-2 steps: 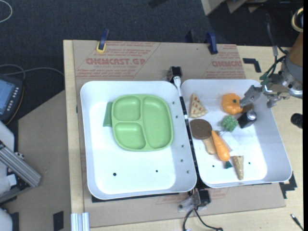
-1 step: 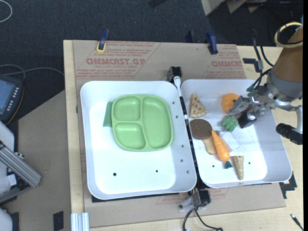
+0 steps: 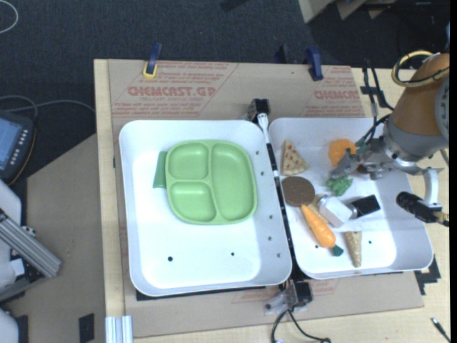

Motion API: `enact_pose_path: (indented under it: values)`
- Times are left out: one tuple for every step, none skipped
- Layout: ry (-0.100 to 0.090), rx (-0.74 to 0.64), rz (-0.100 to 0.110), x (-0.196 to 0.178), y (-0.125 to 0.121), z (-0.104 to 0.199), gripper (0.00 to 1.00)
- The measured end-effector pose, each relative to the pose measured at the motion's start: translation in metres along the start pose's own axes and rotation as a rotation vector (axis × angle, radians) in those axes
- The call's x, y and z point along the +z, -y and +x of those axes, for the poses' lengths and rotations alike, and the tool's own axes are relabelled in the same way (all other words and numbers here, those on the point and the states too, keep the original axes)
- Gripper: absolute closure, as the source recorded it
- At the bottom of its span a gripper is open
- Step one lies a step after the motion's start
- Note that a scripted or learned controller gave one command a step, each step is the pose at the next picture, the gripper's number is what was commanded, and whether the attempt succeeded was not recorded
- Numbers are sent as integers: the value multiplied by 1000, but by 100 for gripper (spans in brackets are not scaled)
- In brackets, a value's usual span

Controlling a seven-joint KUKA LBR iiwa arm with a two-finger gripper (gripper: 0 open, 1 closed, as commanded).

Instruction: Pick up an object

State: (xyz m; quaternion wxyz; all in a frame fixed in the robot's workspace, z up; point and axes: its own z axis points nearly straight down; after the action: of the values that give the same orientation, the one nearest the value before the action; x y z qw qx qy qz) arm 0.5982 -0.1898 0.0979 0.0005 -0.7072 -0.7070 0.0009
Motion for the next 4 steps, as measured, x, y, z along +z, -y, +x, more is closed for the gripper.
enact_pose_path:
  values:
    - [0,0,-14,8,-5,0,0]
    - [1,-1,-5,2,-1,1,100]
    - [2,0,-7,-46,2,-7,100]
    - [3,-1,-11,-111,-2,-9,100]
